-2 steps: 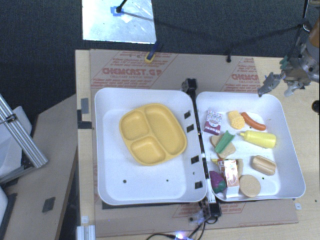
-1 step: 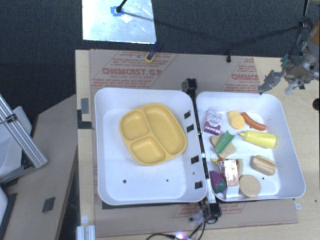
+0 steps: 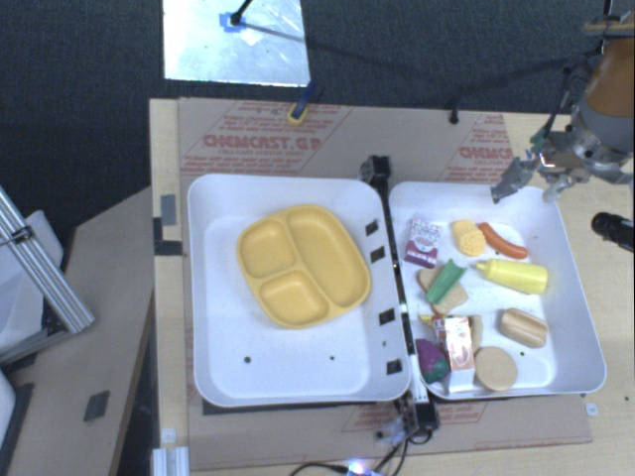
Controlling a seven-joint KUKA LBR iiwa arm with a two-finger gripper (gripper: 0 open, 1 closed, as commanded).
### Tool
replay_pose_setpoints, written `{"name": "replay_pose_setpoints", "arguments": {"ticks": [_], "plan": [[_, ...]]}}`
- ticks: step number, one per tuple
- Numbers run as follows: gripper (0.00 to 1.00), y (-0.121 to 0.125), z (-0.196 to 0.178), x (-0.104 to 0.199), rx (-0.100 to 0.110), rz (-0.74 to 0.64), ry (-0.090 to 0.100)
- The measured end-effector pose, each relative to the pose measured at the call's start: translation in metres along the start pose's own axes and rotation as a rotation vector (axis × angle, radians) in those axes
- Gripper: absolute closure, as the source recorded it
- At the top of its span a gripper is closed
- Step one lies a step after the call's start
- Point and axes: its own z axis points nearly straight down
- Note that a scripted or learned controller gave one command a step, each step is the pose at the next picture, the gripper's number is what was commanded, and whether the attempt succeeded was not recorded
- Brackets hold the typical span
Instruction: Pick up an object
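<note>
Two shallow white bins sit side by side on a bench, seen from above at a slant. The left bin (image 3: 213,365) holds one large yellow divided tray (image 3: 303,264), lying flat near its middle. The right bin (image 3: 585,360) holds a crowd of small toy foods. The gripper (image 3: 529,178) hangs over the right bin's far edge, its two fingers spread apart with nothing between them.

The likeliest trouble is the crowding. The yellow mustard bottle (image 3: 514,276) lies on its side near the bin's middle, rounded and probably apt to roll out from closing fingers. The hot dog (image 3: 503,243) lies just beyond it, beside a small yellow piece (image 3: 468,235) (a descent between them could catch both, or neither). Toward the left wall, a green vegetable (image 3: 445,281) rests across a bread slice (image 3: 441,296), and a small printed packet (image 3: 424,241) lies far of them; flat things like these may give the fingers little to bite.

Nearer, a bread roll (image 3: 522,326) and a round cookie (image 3: 495,369) lie apart from the rest and look the easier picks. A small carton (image 3: 457,342) and a purple piece (image 3: 431,358) press against the near left wall, which could block a finger.
</note>
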Motion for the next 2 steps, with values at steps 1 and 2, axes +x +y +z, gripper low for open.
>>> {"name": "replay_pose_setpoints", "arguments": {"ticks": [1, 2], "plan": [[0.00, 0.002, 0.056, 0.009, 0.001, 0.000, 0.001], [0.00, 0.007, 0.117, 0.011, 0.001, -0.001, 0.001]]}}
